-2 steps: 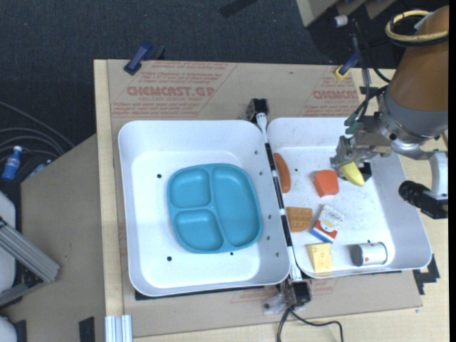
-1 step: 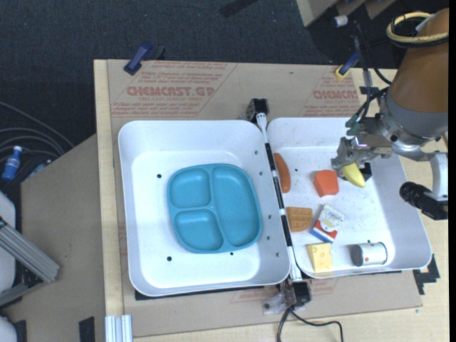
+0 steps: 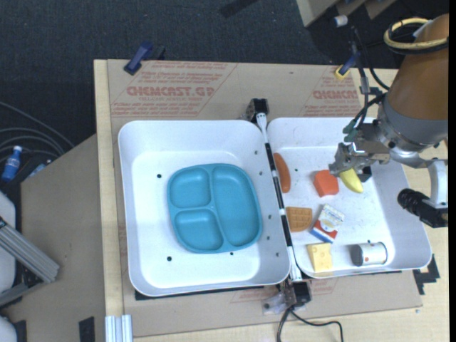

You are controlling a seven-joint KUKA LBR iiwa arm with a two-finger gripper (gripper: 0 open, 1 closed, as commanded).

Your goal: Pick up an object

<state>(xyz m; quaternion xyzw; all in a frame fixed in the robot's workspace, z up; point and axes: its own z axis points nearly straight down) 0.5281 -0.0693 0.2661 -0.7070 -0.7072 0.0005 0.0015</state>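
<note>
Yellow cheese wedge at right bin's near edge, beside grey cylinder. Gripper over banana, next to orange block (grip state: cannot tell). Cracker, wrapped packet between. Blue tray in left bin.

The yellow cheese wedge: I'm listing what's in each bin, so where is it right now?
The yellow cheese wedge lies in the right bin near its front edge, just left of the white cylinder and below the waffle cracker.
</note>
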